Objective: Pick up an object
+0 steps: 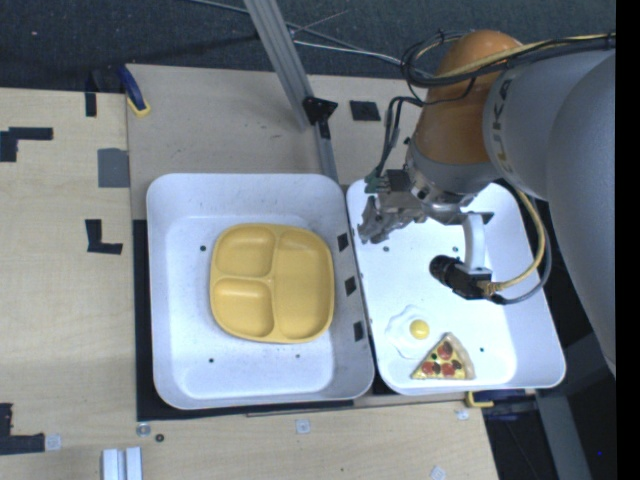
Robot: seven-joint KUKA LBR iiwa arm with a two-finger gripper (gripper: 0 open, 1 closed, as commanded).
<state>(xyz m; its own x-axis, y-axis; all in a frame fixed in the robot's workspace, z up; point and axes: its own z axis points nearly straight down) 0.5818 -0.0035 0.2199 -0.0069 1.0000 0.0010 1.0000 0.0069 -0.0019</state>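
Note:
In the right bin [520,368] lie a toy fried egg [409,330] and a toy pizza slice [444,359], both near the front edge. My gripper [372,224] hangs at the back left part of that bin, well behind the egg, pointing down and left. Nothing shows between its fingers. A yellow divided plate [272,281] lies in the middle of the left bin [180,368].
The grey arm with its orange band [470,58] covers the back right of the right bin. A black cable fitting [458,276] hangs over the bin's middle. A metal pole [285,43] slants up behind the bins.

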